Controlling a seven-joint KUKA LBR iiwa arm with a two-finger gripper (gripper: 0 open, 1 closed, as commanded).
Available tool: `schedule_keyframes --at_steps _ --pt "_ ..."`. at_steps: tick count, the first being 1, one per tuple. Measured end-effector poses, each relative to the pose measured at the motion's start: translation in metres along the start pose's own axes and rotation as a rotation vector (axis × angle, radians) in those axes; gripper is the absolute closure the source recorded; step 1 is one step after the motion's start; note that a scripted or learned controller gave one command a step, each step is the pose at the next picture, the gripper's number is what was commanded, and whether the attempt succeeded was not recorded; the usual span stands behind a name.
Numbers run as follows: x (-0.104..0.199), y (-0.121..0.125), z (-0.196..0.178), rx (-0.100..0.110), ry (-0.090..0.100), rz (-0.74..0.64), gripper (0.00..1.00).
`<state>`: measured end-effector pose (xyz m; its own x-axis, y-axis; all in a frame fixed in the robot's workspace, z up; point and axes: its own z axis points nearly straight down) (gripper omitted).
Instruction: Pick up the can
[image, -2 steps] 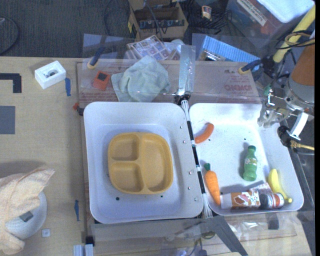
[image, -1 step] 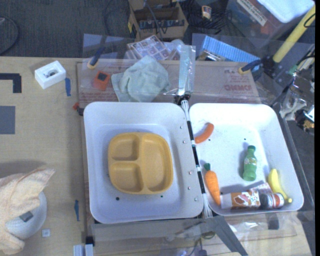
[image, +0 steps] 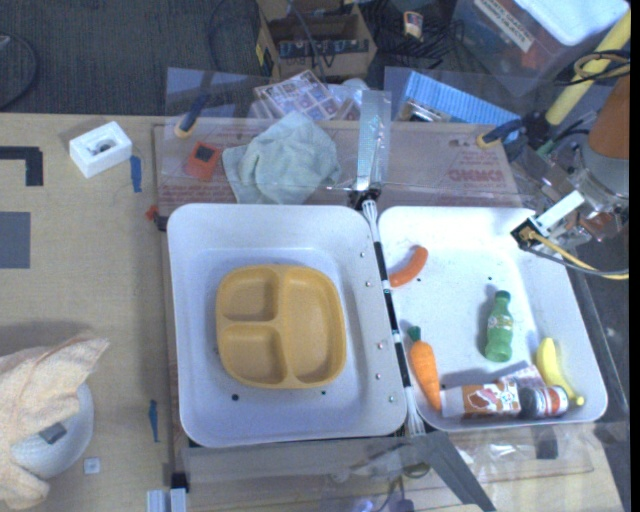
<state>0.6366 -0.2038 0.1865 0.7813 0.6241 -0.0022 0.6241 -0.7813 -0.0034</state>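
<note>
The can (image: 505, 400) lies on its side along the front wall of the right bin (image: 455, 225); it has a red and white label and a dark right end. It sits between a carrot (image: 425, 372) and a banana (image: 553, 366). My gripper (image: 598, 212) hangs at the right bin's far right corner, over the rim, well behind the can and apart from it. Nothing shows in its grasp.
The right bin also holds a green bottle (image: 498, 325) upright near the middle and an orange sausage (image: 408, 266) at its far left. A yellow divided plate (image: 282, 325) fills the left bin (image: 200, 240). A green cloth (image: 285, 160) lies behind the bins.
</note>
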Motion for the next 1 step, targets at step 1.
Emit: schedule_keyframes --at_steps 1 --pt "0.0148 -0.0333 0.0624 0.0 0.0 0.06 1.0"
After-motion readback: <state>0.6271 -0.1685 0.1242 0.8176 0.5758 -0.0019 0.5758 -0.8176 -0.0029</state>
